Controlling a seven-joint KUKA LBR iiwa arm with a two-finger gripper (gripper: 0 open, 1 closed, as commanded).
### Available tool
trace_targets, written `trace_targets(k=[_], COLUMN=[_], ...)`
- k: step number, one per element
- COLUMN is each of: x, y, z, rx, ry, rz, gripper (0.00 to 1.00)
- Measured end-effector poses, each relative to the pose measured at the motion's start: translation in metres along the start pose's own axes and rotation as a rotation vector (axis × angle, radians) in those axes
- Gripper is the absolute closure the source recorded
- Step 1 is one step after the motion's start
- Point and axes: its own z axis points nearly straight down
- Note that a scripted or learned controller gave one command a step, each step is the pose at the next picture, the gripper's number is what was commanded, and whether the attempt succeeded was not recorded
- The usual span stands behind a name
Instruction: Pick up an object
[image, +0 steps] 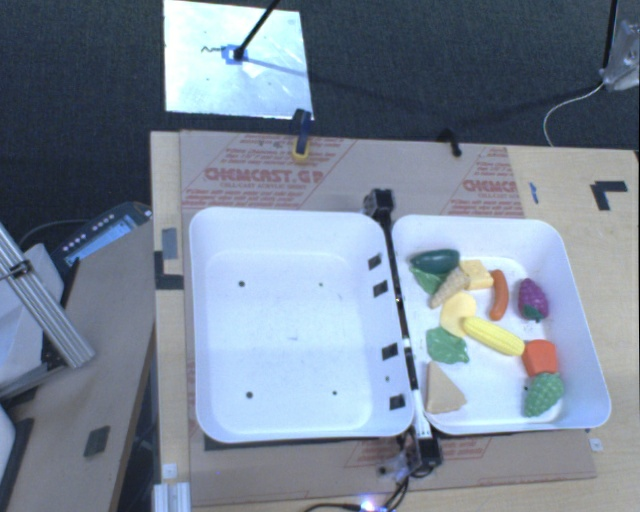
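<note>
Red print reading "CHEMCAST GP" stands on the brown protective sheet (262, 165) under the bins, repeated partly at right.

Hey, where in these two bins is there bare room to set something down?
The left bin offers bare white floor from wall to wall. In the right bin, toys crowd the middle: green pepper, banana, purple grapes, wedge. Small free patches remain between the wedge and the green bunch, and along the far wall.
</note>
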Motion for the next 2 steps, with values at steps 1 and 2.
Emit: trace_targets(k=[1,2], x=[0.062,0.060], y=[0.000,0.000], z=[0.069,0.046], rx=[0.007,0.000], ry=[0.004,0.001], rz=[-0.008,-0.004], gripper=[1.00,1.00])
